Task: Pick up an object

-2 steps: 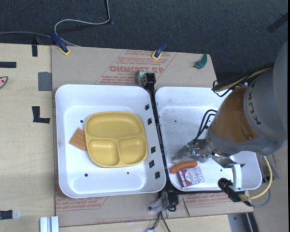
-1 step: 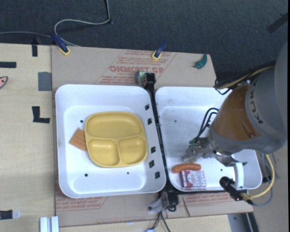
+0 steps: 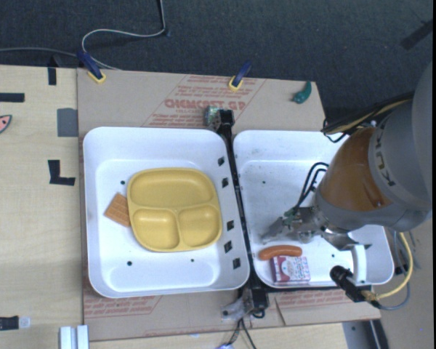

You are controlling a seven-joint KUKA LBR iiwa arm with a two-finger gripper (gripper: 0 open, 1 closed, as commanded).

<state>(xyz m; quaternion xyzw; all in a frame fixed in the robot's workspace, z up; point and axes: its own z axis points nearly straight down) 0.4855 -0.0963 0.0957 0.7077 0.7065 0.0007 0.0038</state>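
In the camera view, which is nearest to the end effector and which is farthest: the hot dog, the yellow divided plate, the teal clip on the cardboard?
From the end effector:
1. Hot dog, just below it in the right bin.
2. Yellow divided plate, in the left bin.
3. Teal clip, on the cardboard above the right bin.

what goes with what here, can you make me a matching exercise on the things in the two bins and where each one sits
Things:
1. yellow divided plate
2. hot dog
3. red and white packet
4. brown flat piece

Places:
a. right bin, just above the packet
b. middle of the left bin
c. tucked under the plate's left edge
d. right bin, by its near wall

Pairs: 1-b, 2-a, 3-d, 4-c
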